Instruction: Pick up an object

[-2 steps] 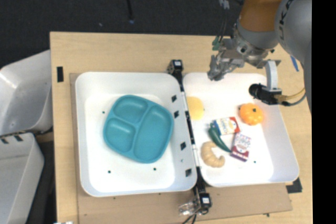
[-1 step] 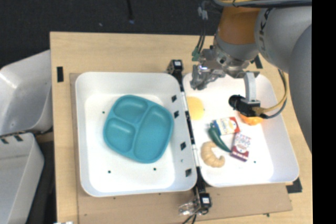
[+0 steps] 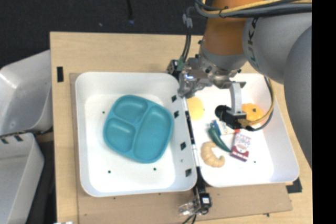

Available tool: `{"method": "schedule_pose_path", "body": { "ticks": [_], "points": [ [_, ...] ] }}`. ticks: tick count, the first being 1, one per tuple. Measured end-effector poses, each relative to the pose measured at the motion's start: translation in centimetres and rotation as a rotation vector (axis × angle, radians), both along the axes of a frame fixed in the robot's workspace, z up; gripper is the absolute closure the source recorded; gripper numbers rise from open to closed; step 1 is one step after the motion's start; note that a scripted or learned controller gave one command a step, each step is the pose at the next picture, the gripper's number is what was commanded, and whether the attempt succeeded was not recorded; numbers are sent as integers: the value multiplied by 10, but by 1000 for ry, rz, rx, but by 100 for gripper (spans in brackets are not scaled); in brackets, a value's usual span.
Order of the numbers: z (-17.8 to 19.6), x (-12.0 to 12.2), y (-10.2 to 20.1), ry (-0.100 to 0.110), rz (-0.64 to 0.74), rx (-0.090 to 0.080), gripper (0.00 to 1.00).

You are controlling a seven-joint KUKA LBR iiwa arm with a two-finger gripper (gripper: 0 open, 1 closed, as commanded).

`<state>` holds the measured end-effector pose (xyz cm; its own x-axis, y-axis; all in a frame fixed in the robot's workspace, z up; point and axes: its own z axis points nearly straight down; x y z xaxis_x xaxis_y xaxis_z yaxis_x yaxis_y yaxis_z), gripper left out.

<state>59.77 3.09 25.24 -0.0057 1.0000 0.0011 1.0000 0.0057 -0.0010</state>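
My gripper (image 3: pixel 188 84) hangs below the orange wrist band, over the far left corner of the right bin (image 3: pixel 273 165), close to the divider between the bins. Just in front of it lies a pale yellow flat piece (image 3: pixel 196 108). Further toward the front are a teal-green handled tool (image 3: pixel 217 137), a tan croissant-shaped item (image 3: pixel 212 156) and a red and white packet (image 3: pixel 241 146). An orange-yellow object (image 3: pixel 252 111) sits to the right. Nothing can be seen held in the gripper.
The left bin (image 3: pixel 89 165) holds a teal divided plate (image 3: pixel 138 128) at its middle. The large grey arm covers the right bin's far right part. The wooden bench edge (image 3: pixel 63 113) runs around both bins.
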Motion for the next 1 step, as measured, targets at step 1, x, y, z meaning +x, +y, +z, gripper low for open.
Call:
{"method": "schedule_pose_path", "body": {
  "ticks": [1],
  "points": [
    [1, -11, 54, 0, 2, 1, 100]
  ]
}}
